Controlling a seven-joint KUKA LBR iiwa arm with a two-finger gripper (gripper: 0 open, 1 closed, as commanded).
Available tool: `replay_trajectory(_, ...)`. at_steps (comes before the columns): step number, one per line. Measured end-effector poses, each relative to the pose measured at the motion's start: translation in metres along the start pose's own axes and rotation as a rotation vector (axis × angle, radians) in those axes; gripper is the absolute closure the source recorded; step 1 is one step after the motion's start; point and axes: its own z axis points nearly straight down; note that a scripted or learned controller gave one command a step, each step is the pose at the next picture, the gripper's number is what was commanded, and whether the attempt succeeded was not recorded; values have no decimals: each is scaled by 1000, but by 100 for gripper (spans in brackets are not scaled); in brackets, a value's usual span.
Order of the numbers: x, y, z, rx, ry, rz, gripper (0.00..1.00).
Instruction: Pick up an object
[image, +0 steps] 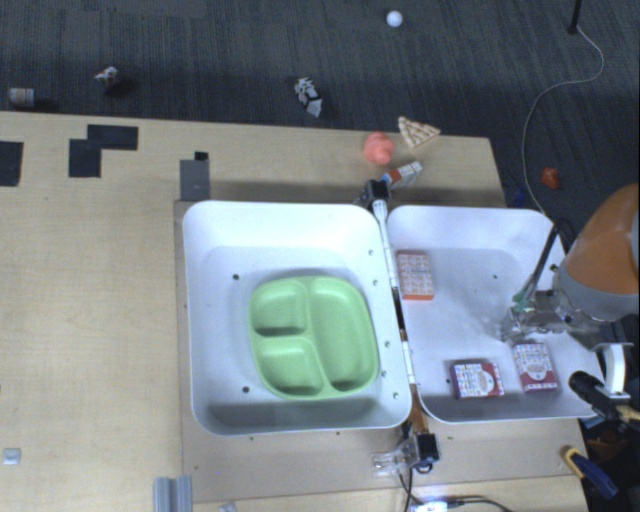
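Note:
The right bin (470, 235) holds three small printed boxes. One with an orange end (414, 274) lies near the bin's left wall. A dark red box (474, 378) sits near the front wall, and a red and white one (536, 366) lies just to its right. My gripper (528, 326) hangs low over the right part of this bin, directly behind the red and white box. I see nothing held between its fingers.
The left bin (215, 240) carries a green divided tray (312, 335). Behind the bins on the bench lie a pink ball (378, 148), a wedge-shaped piece (417, 131) and a small tube (404, 175). A cable runs along the right bin's far right edge.

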Motion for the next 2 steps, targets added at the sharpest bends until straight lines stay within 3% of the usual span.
replay_trajectory(1, 2, 1, 0, -1, 2, -2, 0)
replay_trajectory(2, 2, 2, -11, -4, 1, -4, 100)
